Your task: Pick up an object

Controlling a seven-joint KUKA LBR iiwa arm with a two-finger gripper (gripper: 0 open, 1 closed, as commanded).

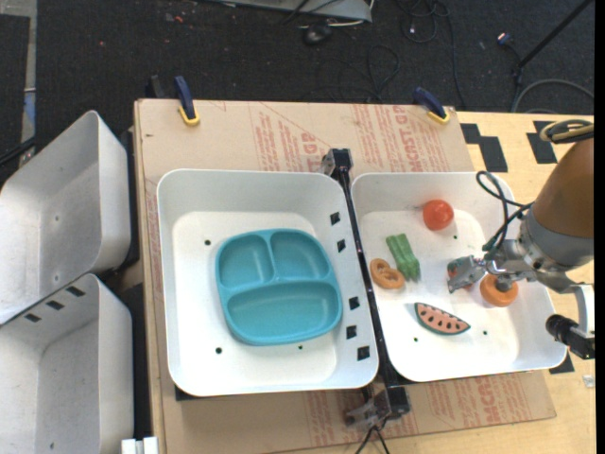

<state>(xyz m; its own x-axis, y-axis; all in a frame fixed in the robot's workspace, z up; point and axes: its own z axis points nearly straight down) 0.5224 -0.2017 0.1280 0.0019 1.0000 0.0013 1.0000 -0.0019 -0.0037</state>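
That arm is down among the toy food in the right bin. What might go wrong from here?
1. The gripper sits low in the right bin, right beside an orange piece; it could nudge that piece aside instead of grasping it.
2. The watermelon slice lies flat, so fingers may slide over it.
3. The pretzel touches the green piece; going for one may drag the other.

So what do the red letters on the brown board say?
The red print on the brown board sits upside down and is too blurred to read for sure.
More red print along the board's front edge is too blurred as well.
The bins, tray and toy food carry no words.
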